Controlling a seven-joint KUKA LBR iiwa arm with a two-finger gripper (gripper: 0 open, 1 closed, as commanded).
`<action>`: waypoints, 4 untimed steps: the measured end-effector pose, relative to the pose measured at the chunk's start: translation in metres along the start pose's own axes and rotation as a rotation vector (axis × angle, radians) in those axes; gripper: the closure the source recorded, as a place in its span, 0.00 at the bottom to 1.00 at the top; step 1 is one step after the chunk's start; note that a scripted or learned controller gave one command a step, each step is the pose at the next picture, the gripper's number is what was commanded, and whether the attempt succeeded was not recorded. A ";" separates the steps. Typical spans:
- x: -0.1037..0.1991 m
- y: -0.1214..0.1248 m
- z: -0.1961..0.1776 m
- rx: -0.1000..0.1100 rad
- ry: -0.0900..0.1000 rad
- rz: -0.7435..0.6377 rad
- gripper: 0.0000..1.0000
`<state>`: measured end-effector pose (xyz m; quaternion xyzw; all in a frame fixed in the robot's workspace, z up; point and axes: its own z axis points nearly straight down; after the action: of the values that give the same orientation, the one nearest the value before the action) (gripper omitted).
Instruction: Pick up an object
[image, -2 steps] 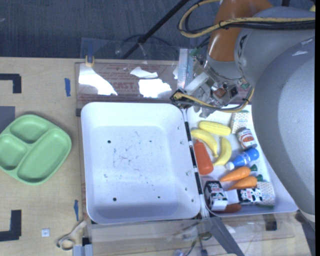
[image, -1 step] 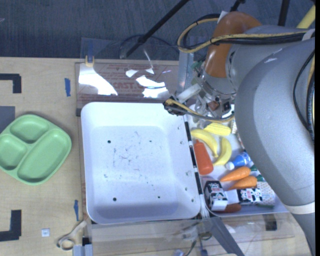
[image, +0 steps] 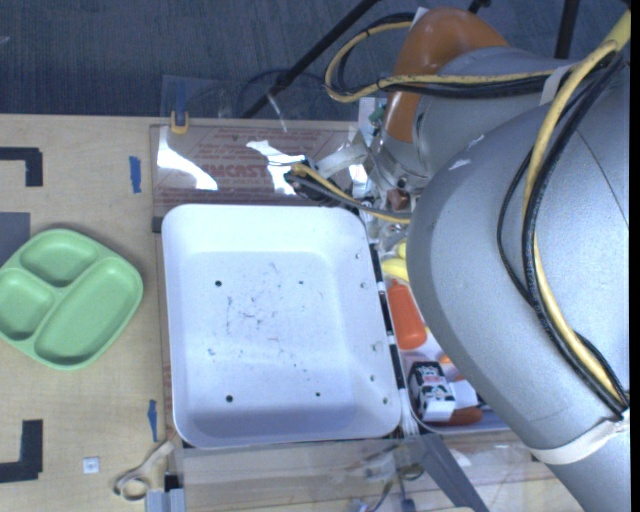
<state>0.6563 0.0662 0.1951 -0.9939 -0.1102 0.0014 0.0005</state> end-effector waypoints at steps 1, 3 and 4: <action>0.011 -0.037 -0.087 -0.001 0.001 0.020 1.00; -0.096 0.020 -0.086 0.000 -0.005 -0.316 1.00; -0.014 0.061 -0.046 -0.001 0.000 -0.020 1.00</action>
<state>0.6556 0.0037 0.2410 -0.9928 -0.1199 0.0013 0.0002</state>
